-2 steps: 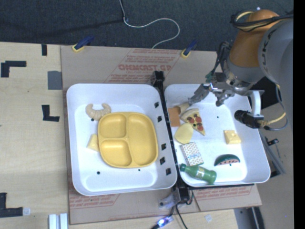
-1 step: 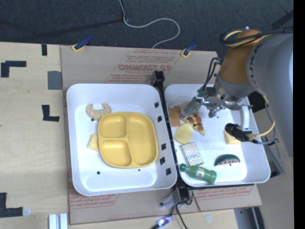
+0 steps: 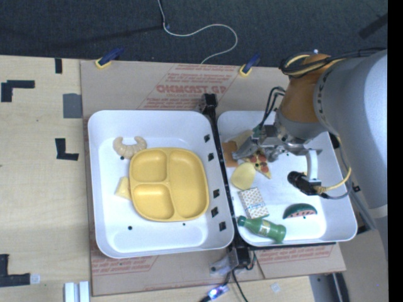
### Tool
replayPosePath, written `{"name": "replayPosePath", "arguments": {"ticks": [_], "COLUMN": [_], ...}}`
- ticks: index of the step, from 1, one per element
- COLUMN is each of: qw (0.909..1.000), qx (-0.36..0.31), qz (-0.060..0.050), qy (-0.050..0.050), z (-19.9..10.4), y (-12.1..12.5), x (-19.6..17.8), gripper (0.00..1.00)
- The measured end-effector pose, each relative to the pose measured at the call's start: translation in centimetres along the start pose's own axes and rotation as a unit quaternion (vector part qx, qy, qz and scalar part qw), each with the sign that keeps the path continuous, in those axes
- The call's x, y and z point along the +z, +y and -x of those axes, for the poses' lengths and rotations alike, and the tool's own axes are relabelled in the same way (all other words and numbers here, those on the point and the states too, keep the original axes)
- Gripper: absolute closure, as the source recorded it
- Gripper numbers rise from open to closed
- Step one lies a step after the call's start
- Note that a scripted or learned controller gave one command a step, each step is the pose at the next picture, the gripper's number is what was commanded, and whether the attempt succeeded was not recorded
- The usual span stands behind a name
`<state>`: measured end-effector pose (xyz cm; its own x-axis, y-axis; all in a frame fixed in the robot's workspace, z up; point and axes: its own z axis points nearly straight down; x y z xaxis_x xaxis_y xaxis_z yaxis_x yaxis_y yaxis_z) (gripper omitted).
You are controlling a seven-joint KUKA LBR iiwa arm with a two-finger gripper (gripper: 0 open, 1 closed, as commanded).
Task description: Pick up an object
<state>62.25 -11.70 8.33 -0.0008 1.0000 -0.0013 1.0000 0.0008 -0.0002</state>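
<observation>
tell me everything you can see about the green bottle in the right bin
The green bottle is small, glossy and plastic-looking, probably a toy, with a pale label band around its middle. It lies on its side near the front edge of the right bin, neck pointing left toward the divider. It sits just below the checkered packet, nearly touching it.

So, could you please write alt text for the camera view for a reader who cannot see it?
A grey robot arm's gripper hangs low over the right bin, above toy foods including a green bottle and watermelon slice. The left bin holds a yellow divided plate.
</observation>
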Motion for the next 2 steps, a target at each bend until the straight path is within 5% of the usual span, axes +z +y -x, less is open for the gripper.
{"name": "replayPosePath", "arguments": {"ticks": [1, 2], "qw": [1.0000, 1.0000], "qx": [-0.001, 0.000], "qz": [0.001, 0.003], "qy": [0.000, 0.000], "z": [0.0, 0.4], "y": [0.1, 0.3], "x": [-1.3, -7.6], "gripper": [1.00, 1.00]}}
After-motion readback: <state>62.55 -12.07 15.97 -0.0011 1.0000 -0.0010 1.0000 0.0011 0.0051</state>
